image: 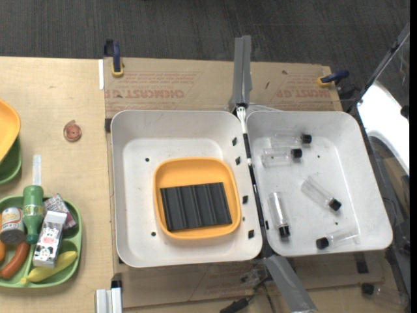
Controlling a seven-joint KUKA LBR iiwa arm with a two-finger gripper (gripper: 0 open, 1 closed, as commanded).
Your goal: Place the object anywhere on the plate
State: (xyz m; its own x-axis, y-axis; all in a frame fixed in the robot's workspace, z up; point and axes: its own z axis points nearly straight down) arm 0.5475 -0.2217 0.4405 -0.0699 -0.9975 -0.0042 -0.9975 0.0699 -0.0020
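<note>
We see a dark ridged block [196,205] on the orange plate [195,169]; clear vials [278,213] at three o'clock; pincer state untold

This looks like a robotics lab or test bench, not a home. Two shallow white bins [124,194] sit side by side on cardboard sheeting [195,87] held to the surface [52,90] by clamps [115,59]. The right bin holds several clear vials with black caps [279,215], and the left an orange plate [195,199]. Toy food on a green tray [39,240] lies at the left, and dark carpet [195,12] covers the floor beyond.
</note>
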